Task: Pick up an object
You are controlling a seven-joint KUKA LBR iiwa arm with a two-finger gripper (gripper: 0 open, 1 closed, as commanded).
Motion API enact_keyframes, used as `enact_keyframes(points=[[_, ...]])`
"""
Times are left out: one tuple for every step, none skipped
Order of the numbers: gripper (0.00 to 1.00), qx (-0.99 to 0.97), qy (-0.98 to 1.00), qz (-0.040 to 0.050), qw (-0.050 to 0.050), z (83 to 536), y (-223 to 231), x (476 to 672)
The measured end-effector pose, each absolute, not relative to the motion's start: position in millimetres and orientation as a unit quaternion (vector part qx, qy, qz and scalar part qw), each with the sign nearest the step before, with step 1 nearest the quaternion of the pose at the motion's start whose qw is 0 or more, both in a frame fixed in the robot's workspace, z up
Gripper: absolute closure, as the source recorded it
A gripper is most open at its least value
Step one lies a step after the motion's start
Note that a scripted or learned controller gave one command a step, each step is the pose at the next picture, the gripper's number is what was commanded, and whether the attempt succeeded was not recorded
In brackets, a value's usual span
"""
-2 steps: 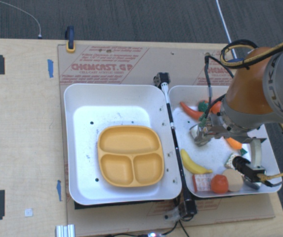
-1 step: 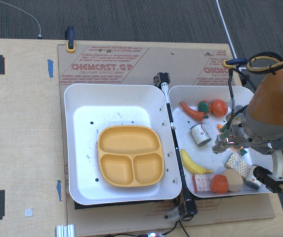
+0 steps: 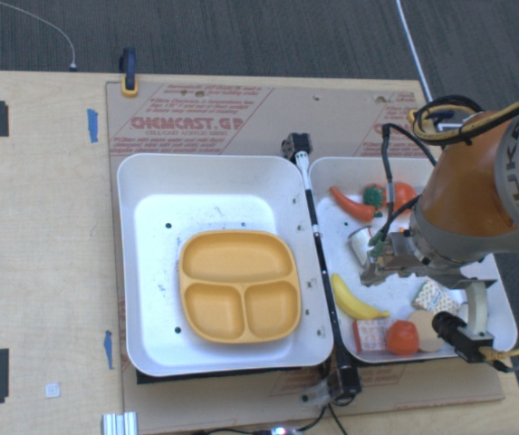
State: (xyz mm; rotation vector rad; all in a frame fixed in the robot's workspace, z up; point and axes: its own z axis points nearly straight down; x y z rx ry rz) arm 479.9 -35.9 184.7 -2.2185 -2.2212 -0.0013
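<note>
Arm wrist (image 3: 476,198), grey with orange band, sits highest, over the right bin (image 3: 504,333); jaws (image 3: 379,263) low among toy food, probably lined up for a pick; their state cannot be told; banana (image 3: 357,301) lies just below them, touching nothing of them; tomato (image 3: 402,335) near; red pepper (image 3: 353,204) beyond; yellow tray (image 3: 239,285) in left bin (image 3: 141,243).

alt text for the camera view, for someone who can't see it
A grey and orange robot arm reaches into the right white bin, over a banana, red chili pepper and tomato. The left white bin holds a yellow three-compartment tray.
</note>
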Motion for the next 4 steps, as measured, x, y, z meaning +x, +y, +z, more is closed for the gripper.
enact_keyframes(points=[[1.00,-0.707,-0.707,0.0001,-0.001,184.6,-87.2,479.4],[1.00,-0.706,-0.708,-0.0008,0.000,184.4,22.0,485.4],[0.00,-0.707,-0.707,-0.0004,0.000,184.6,21.0,485.4],[0.00,-0.707,-0.707,-0.0004,0.000,184.6,20.9,485.4]])
